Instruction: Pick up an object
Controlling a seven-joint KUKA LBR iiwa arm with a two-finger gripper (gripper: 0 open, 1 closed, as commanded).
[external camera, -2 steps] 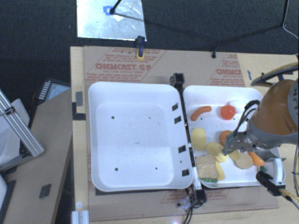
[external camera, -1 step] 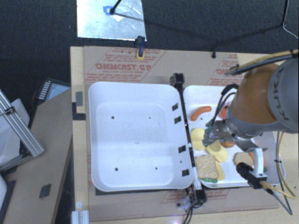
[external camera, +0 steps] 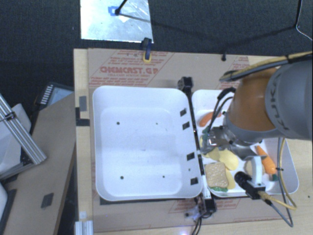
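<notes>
My gripper (external camera: 211,142) hangs low over the left side of the right bin (external camera: 292,179), under the grey and orange wrist. Just below it lie pale yellow pieces (external camera: 224,157). A tan bread-like slice (external camera: 216,175) rests on something green at the bin's front left corner. An orange piece (external camera: 206,118) lies behind the gripper near the bin's left wall. Another orange, carrot-like piece (external camera: 268,163) sits to the right, beside a white item (external camera: 251,167). The arm hides much of the bin's back half.
The left bin (external camera: 142,141) stands beside the right one, with a black-clipped divider wall (external camera: 191,131) between them. A yellow-and-blue clamp (external camera: 146,50) sits at the bench's far edge. Aluminium rails (external camera: 19,136) lie off the bench to the left.
</notes>
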